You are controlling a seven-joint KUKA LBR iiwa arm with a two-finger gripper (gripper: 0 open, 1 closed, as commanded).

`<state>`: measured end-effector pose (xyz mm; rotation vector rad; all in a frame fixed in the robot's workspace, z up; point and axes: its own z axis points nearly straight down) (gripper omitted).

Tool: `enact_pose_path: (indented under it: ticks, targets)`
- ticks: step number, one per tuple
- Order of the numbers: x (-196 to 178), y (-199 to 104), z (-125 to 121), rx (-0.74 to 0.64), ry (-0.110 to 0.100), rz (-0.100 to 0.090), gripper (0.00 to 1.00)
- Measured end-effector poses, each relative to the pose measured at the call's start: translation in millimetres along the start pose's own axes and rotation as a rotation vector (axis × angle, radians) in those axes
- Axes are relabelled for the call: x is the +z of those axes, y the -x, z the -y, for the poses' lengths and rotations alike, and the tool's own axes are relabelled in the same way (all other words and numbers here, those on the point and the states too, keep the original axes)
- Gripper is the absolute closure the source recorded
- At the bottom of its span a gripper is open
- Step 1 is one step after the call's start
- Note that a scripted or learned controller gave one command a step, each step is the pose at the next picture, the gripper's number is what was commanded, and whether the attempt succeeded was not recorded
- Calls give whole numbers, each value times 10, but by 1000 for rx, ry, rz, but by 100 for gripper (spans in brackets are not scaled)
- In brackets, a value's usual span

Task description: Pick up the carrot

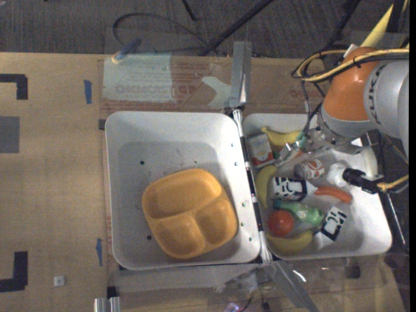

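Pincer sits low over the right bin, at the bin's 12 o'clock end, hanging off the grey arm with its orange band; cables loop around the wrist. Whether it is open or closed cannot be told; nothing is visibly caught in it.

Carrot lies in the right bin, at about 5 o'clock from the pincer and apart from it, a short orange piece lying roughly crosswise.

Around it, working outward: a small round patterned can at the carrot's 10 o'clock; a black-and-white printed box at its 9 o'clock; a second black-and-white block at 6 o'clock. A green item and a red tomato-like ball sit toward 7 o'clock, resting against a banana along the bin's near wall. Another banana lies at the bin's 11 o'clock corner, beside a small red-labelled pack.

Left bin holds a yellow divided tray, set toward its 5 o'clock corner.

Both bins rest on a pale wooden desk marked with black tape corners and blue tape bits. A clear plastic sheet lies at the bins' 12 o'clock. Beyond the desk, dark carpet floor with stand legs and a looped cable.
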<state>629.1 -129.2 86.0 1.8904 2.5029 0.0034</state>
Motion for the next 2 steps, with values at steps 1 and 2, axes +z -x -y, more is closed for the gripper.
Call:
enact_pose_path:
  ticks: [1, 2]
  targets:
    - [-118, 12, -12, 2, 6, 2, 100]
    - [-1006, -523, -164, -8, 0, -1, 100]
